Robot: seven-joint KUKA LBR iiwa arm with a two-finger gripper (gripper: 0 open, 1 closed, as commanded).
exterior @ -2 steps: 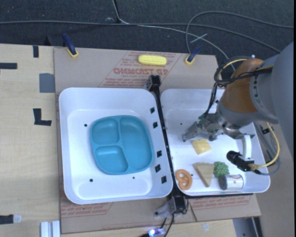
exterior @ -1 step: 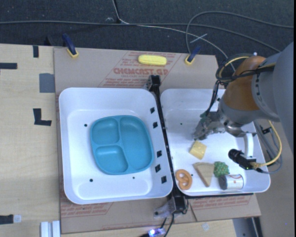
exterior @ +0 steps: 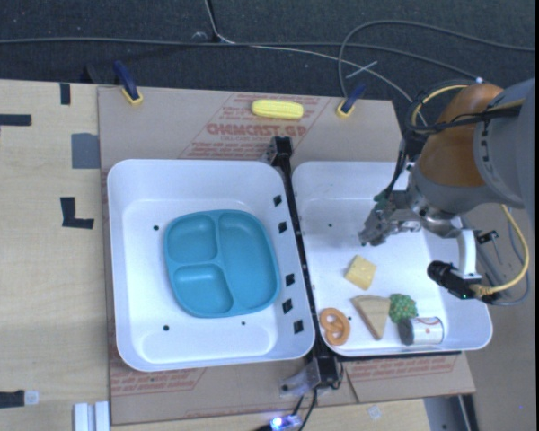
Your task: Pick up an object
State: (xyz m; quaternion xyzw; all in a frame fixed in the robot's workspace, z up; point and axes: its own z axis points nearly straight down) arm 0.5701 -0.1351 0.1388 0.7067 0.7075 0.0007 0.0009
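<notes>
My gripper [exterior: 372,233] hangs over the middle of the right bin [exterior: 328,182], its dark fingers pointing down and left. Nothing shows between them, and whether they stand open or shut is unclear. Just below and left of the gripper lies a pale yellow cheese block [exterior: 361,271]. Nearer the bin's front edge sit a pretzel [exterior: 334,326], a tan bread slice [exterior: 372,314], a green broccoli piece [exterior: 402,307] and a small can [exterior: 423,330] on its side.
The left bin [exterior: 130,196] holds a blue divided plate [exterior: 220,262]. A yellow banana-like toy [exterior: 277,109] lies on the cardboard behind the bins. Cables loop over the arm at the right, and black clips run along the divider between the bins.
</notes>
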